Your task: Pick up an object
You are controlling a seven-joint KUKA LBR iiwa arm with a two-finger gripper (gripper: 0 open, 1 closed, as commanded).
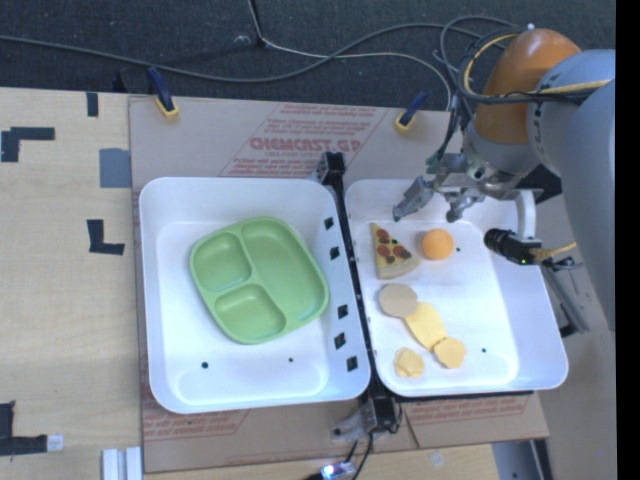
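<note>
In the right bin (520, 318) lie a toy pizza slice (391, 251), an orange ball (436, 245), a tan round piece (397, 299) and three yellow pieces (427, 326) toward the front. My gripper (434, 204) hovers over the back of this bin, just behind the orange ball and the pizza slice. Its two grey fingers (409, 202) are spread apart with nothing between them.
The left bin (170, 298) holds a green divided plate (258, 279). A black divider with clips (343, 268) runs between the bins. Cables trail over the dark floor behind the bench, and two yellow clamps (164, 105) hold the board at the back.
</note>
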